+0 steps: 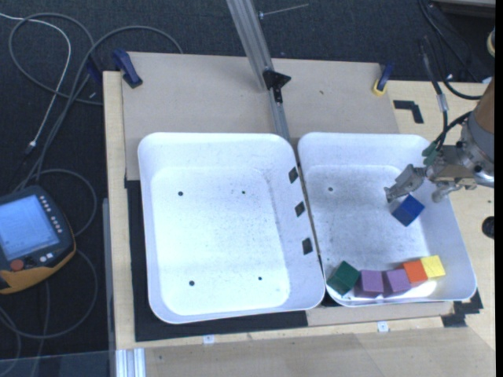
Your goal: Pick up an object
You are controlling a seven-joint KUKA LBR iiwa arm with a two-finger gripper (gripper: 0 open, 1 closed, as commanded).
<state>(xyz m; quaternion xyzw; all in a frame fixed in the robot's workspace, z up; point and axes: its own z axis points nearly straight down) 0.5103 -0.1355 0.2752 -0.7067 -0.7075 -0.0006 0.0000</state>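
The pincer [416,185] hangs over the right bin [346,151], near its right wall. A blue block [408,210] sits right at the tips of its two fingers [399,184]. I cannot tell if the fingers pinch the block or just hang open over it, because the block looks to be a little below them.

I think the blue block is light and hard, like a toy cube. It will not squish or break. Its sides look flat and smooth, so it could slip out if the squeeze is weak. The best place to take it is on two flat sides that face away from each other, near the middle, not on the corners.

The block is small, bright blue and turned a bit, so one corner points at the front wall of the right bin.

Along that front wall more blocks lie in a row: green [343,276], purple [372,282], another purple [397,281], orange [416,273] and yellow [433,268]. The left bin [157,155] sits just beside the right bin.
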